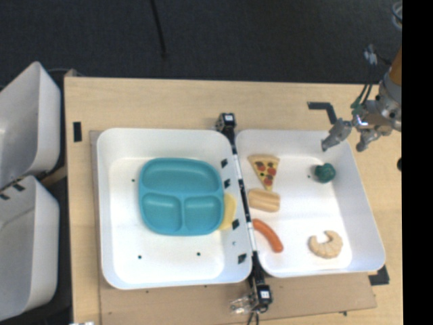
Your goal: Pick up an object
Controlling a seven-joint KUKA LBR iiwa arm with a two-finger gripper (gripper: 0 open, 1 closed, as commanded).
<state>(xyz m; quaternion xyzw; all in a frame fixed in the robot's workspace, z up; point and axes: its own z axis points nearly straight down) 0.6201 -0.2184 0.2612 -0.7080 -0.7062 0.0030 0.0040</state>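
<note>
Wooden bench, two white bins; we see gripper (349, 135) spread wide at upper right, should centre over green ball (324, 173) before descending.

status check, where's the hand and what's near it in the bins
Hand open, above right bin's far right corner, holding nothing. Nearest item: green piece, just below hand. Pizza slice, bun, sausage, croissant spread apart, nothing blocking.

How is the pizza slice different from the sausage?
The pizza slice is a yellow triangle with red dots; the sausage is a plain orange-red stick. The pizza slice lies toward the far end of the right bin, the sausage nearer the front. Both lie flat beside the divider between the bins.
</note>
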